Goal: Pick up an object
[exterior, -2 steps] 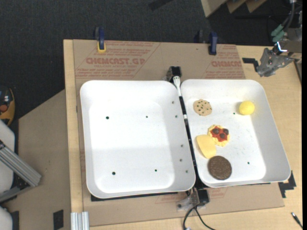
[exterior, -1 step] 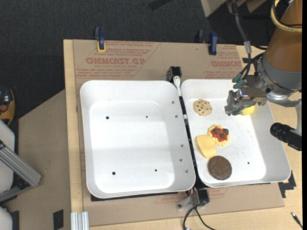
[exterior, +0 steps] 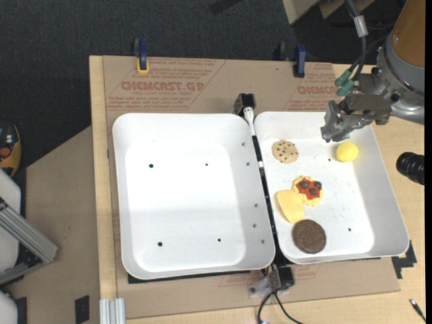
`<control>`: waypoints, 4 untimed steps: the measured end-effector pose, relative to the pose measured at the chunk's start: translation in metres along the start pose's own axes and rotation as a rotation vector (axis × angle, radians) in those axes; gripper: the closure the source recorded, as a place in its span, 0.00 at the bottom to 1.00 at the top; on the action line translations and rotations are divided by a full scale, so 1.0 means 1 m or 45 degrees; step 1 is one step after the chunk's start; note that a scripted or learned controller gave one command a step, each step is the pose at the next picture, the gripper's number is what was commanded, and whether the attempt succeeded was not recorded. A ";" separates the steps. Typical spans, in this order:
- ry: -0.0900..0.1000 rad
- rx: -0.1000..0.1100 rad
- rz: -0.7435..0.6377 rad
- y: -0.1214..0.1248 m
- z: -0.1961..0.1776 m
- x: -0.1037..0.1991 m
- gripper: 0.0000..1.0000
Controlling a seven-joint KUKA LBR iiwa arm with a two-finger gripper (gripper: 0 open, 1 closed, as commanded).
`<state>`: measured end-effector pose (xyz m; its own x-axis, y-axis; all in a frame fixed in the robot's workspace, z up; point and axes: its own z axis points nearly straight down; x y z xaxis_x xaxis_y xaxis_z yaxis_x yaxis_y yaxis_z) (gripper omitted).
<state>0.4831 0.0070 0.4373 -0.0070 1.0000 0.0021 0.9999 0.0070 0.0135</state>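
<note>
Brown cardboard sheeting (exterior: 202, 79) covers the bench, clamped at its far edge, and two shallow white plastic bins sit side by side on it. My left white bin (exterior: 135, 181) shows bare floor; my right white bin (exterior: 378, 201) holds the toy food. My grey two-finger gripper (exterior: 332, 135) hangs over the far part of that right bin, just beside the small round yellow ball (exterior: 347, 152), which lies on the bin floor, apart from everything else. Whether my fingers are parted or closed I cannot tell from this angle, and nothing shows between them.

That ball looks like my nearest target. To take it well I judge I should centre over it before descending, since a round thing rolls off if one finger touches first. Nearer the divider lies the pale round chocolate-chip cookie (exterior: 285, 151); further toward the front the small pizza-like disc with red topping (exterior: 308, 190) touches the yellow cheese-like wedge (exterior: 291, 206), with the dark brown round biscuit (exterior: 309, 235) just beside the wedge. Those flat pieces would be harder to pinch.
</note>
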 end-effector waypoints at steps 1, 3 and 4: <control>-0.002 0.029 -0.003 -0.005 0.077 0.080 1.00; -0.005 0.028 -0.002 -0.004 0.005 0.222 1.00; -0.010 0.034 0.011 0.006 0.113 0.216 1.00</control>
<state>0.4886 0.2234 0.3247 0.0014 1.0000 -0.0061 0.9999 -0.0015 -0.0130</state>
